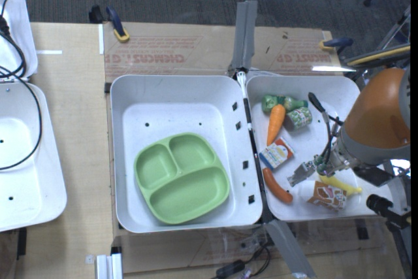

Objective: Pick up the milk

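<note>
While the gripper [302,174] (jaw state unclear) hovers low, the milk [275,155] lies just left of it.

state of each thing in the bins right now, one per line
milk carton: lying flat in the right bin, not gripped
carrot: lying beside the milk carton
sausage: lying at the bin's near edge
green plate: upright in the left bin
gripper: low over the right bin, right of the milk carton

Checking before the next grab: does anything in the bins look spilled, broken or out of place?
Nothing stands out. The milk carton, carrot and sausage lie loose in the right bin; the green plate sits flat in the left bin.
</note>
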`<state>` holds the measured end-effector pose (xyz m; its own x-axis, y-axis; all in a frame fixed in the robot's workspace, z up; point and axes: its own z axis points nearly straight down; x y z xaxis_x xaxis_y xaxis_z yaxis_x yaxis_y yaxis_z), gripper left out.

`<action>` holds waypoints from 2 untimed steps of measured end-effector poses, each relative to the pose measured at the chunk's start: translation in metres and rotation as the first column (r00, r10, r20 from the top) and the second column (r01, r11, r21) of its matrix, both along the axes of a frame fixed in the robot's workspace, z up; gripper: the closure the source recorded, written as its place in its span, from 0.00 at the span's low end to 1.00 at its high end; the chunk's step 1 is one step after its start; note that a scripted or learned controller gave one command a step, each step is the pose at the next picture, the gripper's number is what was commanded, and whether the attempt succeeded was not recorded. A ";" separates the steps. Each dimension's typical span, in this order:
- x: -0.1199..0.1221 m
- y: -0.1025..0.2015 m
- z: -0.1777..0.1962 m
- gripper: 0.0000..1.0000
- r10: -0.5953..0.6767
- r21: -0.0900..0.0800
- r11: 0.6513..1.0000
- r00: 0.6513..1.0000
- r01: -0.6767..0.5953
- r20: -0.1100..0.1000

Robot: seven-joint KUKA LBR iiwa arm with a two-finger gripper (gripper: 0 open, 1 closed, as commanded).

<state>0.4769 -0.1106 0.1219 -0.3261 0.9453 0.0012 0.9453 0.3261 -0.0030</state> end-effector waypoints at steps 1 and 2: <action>0.001 -0.022 0.024 0.00 0.375 -0.001 0.927 0.927 -0.375 0.004; 0.000 -0.038 -0.012 0.00 0.438 0.001 0.899 0.899 -0.438 0.002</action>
<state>0.4774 -0.1481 0.1094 -0.7075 0.7067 0.0011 0.7067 0.7075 -0.0006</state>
